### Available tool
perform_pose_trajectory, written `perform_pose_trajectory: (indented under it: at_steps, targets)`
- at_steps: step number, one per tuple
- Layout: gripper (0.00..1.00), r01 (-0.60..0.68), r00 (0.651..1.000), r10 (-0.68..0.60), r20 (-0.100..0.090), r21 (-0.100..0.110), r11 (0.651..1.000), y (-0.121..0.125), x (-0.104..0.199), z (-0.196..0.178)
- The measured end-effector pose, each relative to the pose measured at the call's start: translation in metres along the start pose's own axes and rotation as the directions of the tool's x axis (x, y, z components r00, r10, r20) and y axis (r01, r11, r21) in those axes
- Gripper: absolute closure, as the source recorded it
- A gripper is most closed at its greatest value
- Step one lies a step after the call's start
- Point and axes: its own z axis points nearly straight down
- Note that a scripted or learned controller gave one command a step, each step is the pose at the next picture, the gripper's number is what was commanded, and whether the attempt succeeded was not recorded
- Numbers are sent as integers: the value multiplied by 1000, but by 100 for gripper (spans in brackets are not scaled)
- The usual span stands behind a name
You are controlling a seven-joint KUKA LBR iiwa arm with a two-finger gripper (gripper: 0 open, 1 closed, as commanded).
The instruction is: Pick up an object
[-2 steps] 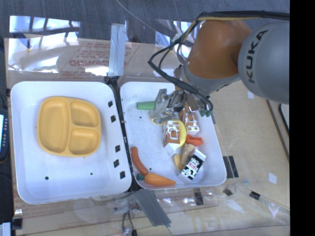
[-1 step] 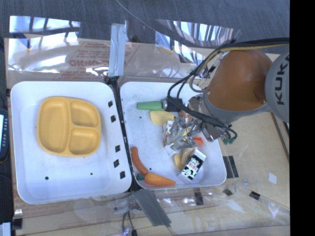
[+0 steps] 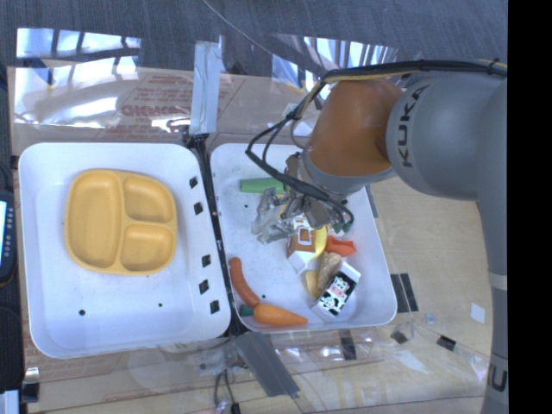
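the grey kuka arm (image 3: 448, 136) reaches in from the right of the scene, its thick rounded link lying across the upper right and running down along the right edge. an orange band (image 3: 349, 128) wraps the arm above the wrist, forming a broad rounded dome toward the far side. black cables (image 3: 285, 136) loop from the wrist out to the left and back. below the band, the metal two-finger gripper (image 3: 276, 216) points down and to the left, its silvery fingers (image 3: 265, 221) set low. whether the fingers are parted cannot be made out.
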Motion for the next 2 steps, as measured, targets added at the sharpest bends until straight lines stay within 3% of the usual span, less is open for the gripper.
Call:
perform_pose_trajectory:
  at_steps: [1, 2]
  targets:
    - [100, -103, 995, 102, 17, 7, 995, -17, -67, -109]
    - [100, -145, 989, 145, 6, 3, 989, 20, -22, -84]
